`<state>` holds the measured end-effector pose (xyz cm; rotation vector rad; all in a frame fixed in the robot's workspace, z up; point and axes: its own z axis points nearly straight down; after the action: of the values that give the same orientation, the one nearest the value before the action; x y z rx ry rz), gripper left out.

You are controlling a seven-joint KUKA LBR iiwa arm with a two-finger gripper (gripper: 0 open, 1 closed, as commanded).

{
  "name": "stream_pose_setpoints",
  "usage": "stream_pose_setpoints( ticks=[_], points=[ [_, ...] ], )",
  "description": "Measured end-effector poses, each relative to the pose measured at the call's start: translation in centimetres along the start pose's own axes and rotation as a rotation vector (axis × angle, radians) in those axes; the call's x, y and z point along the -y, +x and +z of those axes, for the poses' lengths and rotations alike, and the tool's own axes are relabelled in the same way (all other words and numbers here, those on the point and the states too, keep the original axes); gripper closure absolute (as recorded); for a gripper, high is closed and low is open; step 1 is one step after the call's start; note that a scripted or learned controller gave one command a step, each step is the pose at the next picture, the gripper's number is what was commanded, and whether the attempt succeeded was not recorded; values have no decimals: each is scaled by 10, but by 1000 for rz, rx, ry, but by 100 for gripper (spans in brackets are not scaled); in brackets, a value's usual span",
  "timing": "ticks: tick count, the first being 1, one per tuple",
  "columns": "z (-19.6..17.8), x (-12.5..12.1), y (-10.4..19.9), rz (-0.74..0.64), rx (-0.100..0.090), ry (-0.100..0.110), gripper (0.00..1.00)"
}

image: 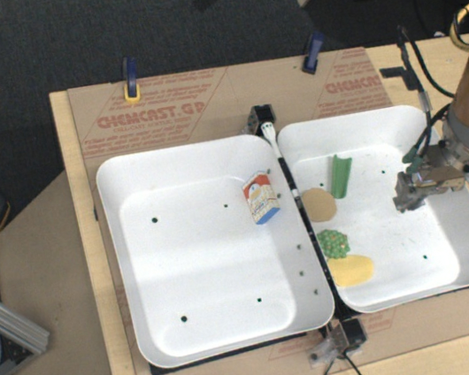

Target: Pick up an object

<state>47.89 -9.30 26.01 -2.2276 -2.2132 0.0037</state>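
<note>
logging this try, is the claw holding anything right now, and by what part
Nothing shows between its fingers. The claw hangs over the right bin, apart from the green block, tan disc, green ball and yellow piece.

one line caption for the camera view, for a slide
KUKA gripper over the right bin near a green block, tan disc and yellow piece; small carton in left bin.

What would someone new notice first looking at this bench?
Probably the gripper over the right bin, above bare floor. Next, the cluster along that bin's left side: green block, tan disc, green bumpy piece, yellow piece. A small carton sits alone in the left bin.
</note>
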Motion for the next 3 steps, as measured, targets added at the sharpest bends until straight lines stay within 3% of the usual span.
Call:
stream_pose_setpoints(
  ticks=[1, 2, 3],
  points=[
    [15, 0, 57, -8, -2, 0, 100],
    [23, -80, 140, -15, -2, -9, 100],
    [-42, -52, 188, -11, -2, -7, 100]
  ],
)
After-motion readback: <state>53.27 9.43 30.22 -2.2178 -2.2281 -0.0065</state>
